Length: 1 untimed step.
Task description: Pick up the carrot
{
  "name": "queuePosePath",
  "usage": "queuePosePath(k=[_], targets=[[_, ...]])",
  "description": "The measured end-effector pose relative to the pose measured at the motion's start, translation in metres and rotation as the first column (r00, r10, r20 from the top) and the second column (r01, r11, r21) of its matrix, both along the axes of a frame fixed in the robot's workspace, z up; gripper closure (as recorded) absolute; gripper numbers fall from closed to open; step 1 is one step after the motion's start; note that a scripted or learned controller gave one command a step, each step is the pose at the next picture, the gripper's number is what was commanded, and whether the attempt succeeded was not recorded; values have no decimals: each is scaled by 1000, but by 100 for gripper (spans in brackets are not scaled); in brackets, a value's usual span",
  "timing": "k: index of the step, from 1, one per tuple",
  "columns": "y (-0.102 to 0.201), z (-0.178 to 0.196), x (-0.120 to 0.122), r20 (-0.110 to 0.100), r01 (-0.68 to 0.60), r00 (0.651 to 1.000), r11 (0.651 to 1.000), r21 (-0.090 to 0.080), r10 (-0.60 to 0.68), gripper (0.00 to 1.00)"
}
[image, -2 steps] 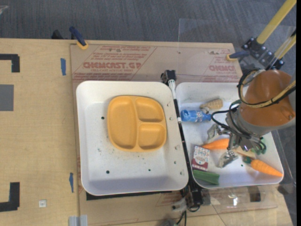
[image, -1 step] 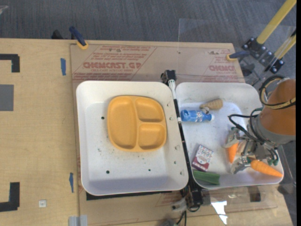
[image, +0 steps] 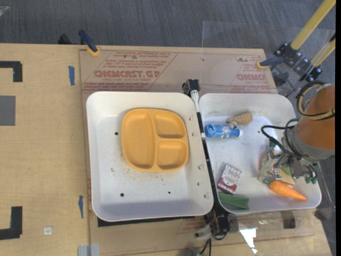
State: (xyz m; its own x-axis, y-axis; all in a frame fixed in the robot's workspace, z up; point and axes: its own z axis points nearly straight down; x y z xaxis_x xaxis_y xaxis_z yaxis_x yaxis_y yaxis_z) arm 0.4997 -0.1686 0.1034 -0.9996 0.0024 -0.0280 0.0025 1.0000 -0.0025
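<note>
On the desk (image: 42, 159), two shallow white bins sit side by side, touching along their inner edges. Left bin (image: 101, 196): holds a yellow-orange sectioned plate (image: 155, 140) with three compartments, lying flat near the bin's centre; dark specks are scattered over the bin floor around it. Right bin (image: 250, 103): holds a blue bottle (image: 221, 131) lying on its side near the far edge, with a tan cork-like object (image: 240, 118) just beside it; a small red-and-white packet (image: 229, 178) nearer the middle; a green flat item (image: 233, 200) at the near edge, just below the packet; and the carrot (image: 287, 190), orange, lying on its side in the near right corner with its tip pointing right.

Arm: enters from the right, its orange band (image: 321, 122) over the right bin's edge. The gripper (image: 278, 167) hangs low in the right bin, directly above and just beside the carrot's thick end; its opening cannot be told amid the cluttered hardware, and the carrot is not seen held.

Surface: the desk is light wood with black tape marks (image: 11, 71) at the left; a brown printed cardboard sheet (image: 176, 71) lies under the bins, fixed by clamps (image: 88, 42) at its far corners. Beyond the desk lies dark grey carpet (image: 160, 9).
</note>
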Motion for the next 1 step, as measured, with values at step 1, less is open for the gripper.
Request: queuePosePath(k=[1], targets=[[0,-1,-1,-2,0,1000,1000,1,0,0]])
